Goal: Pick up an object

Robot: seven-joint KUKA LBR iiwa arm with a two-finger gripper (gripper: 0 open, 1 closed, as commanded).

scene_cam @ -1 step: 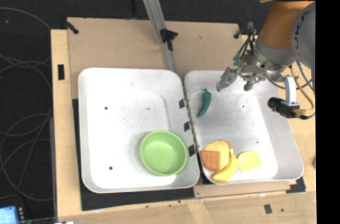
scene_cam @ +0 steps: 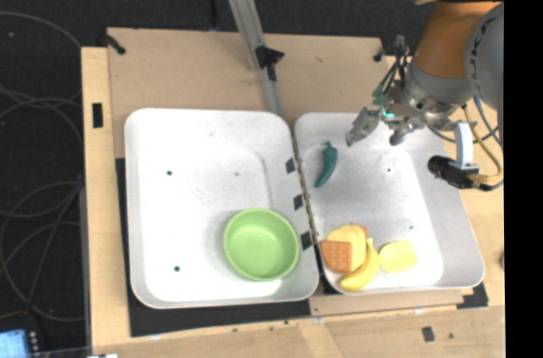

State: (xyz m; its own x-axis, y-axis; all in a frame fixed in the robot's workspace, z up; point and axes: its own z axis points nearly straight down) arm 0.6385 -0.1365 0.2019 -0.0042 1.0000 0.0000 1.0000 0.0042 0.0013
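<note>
The gripper point(scene_cam: 378, 125) hangs at the upper right of the frame over the right bin point(scene_cam: 441, 204), fingers spread wide with nothing between them. The teal pepper point(scene_cam: 326, 165) lies nearest, just lower left of it; a banana point(scene_cam: 365, 270) and other toy food cluster lower down. A green bowl point(scene_cam: 261, 243) sits in the left bin point(scene_cam: 170, 178).

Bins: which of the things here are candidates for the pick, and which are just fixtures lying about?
Candidates for the pick:
- green bowl, left bin
- teal pepper, right bin
- orange waffle piece
- banana
- yellow piece

Just there:
- metal pole
- cables

The gripper hangs above the right bin.
</note>
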